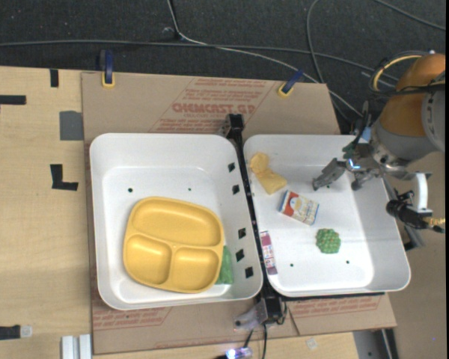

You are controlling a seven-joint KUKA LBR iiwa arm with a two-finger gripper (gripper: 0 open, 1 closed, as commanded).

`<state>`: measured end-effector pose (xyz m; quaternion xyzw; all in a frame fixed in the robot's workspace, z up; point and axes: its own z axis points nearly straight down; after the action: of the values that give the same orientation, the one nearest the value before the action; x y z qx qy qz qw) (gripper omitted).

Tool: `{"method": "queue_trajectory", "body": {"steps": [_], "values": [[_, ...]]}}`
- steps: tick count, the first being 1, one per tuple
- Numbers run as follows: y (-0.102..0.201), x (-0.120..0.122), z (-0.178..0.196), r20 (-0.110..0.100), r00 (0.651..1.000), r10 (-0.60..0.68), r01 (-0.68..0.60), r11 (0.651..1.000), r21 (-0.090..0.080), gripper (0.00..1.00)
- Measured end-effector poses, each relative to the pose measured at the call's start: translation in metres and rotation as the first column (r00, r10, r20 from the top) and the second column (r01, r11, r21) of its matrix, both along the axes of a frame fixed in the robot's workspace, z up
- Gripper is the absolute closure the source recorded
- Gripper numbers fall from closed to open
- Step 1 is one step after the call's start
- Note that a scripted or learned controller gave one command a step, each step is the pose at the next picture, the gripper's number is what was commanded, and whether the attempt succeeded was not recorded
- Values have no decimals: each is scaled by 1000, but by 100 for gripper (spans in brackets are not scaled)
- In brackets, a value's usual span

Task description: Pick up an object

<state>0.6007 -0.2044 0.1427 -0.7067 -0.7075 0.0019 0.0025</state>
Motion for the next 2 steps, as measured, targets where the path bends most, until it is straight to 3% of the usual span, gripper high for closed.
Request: {"method": "queue_trajectory", "body": {"steps": [1, 2], "values": [[1, -1, -53, 3, 1000, 0, 0, 1000, -1, 0], [1, 0, -41, 5, 1000, 1, -1, 1000, -2, 100]]}}
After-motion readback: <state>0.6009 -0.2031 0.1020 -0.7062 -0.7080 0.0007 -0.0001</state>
